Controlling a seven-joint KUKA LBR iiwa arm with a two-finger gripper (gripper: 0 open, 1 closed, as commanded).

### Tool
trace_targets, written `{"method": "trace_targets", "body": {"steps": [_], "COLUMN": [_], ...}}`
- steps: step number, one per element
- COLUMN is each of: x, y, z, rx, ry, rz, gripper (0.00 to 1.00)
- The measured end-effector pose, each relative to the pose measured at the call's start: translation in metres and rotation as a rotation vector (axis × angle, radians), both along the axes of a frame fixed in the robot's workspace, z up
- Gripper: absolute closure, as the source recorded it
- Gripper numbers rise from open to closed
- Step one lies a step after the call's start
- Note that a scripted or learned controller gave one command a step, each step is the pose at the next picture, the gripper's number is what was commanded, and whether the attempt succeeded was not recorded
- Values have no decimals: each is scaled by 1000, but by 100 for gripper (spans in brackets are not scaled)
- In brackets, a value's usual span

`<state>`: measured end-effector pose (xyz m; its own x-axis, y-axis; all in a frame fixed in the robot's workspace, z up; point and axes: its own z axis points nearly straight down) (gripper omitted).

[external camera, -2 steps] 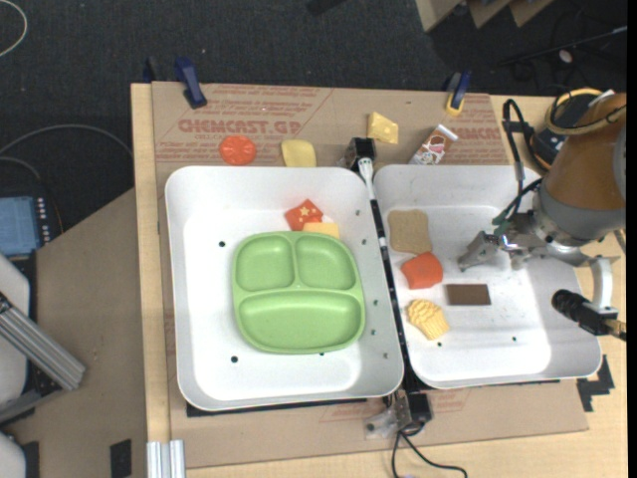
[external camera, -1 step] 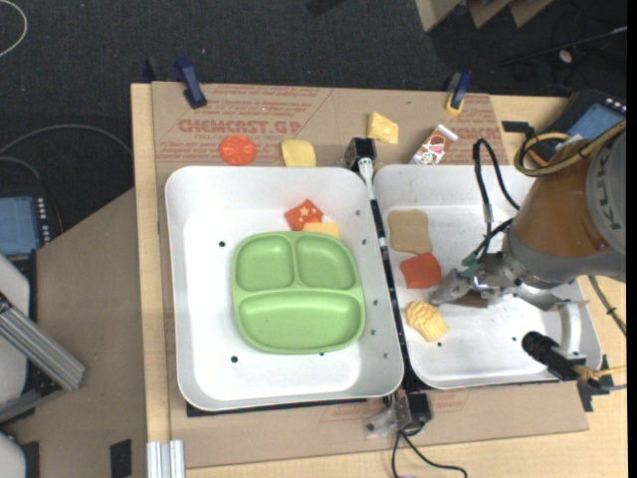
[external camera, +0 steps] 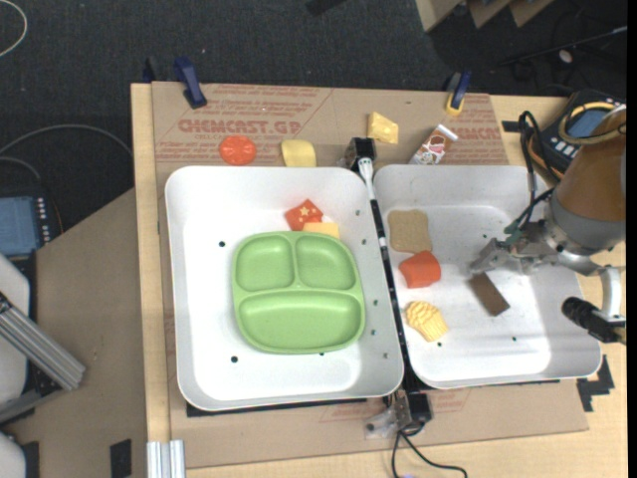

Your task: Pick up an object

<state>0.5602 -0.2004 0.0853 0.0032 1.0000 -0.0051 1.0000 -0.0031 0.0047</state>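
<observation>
The right bin [external camera: 498, 371] holds a tan square piece [external camera: 408, 231], a red-orange block [external camera: 421, 269], a yellow ridged piece [external camera: 426, 320] and a dark brown block [external camera: 488, 293]. My gripper [external camera: 495, 259] hangs low over this bin, just above and slightly right of the brown block and to the right of the red-orange block. Nothing can be seen held in it. The grey and orange arm comes in from the right edge.
The left bin [external camera: 199, 267] carries a green divided plate [external camera: 297, 293], a red star block [external camera: 304, 213] and a pale yellow piece [external camera: 321, 230]. Behind the bins lie an orange disc [external camera: 237, 149], a yellow block [external camera: 298, 153], a yellow wedge [external camera: 383, 127] and a small carton [external camera: 433, 147].
</observation>
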Motion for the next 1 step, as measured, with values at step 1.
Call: {"method": "trace_targets", "body": {"steps": [1], "x": [-25], "y": [76], "z": [-1], "rx": [10], "ry": [9], "rz": [8], "gripper": [0]}}
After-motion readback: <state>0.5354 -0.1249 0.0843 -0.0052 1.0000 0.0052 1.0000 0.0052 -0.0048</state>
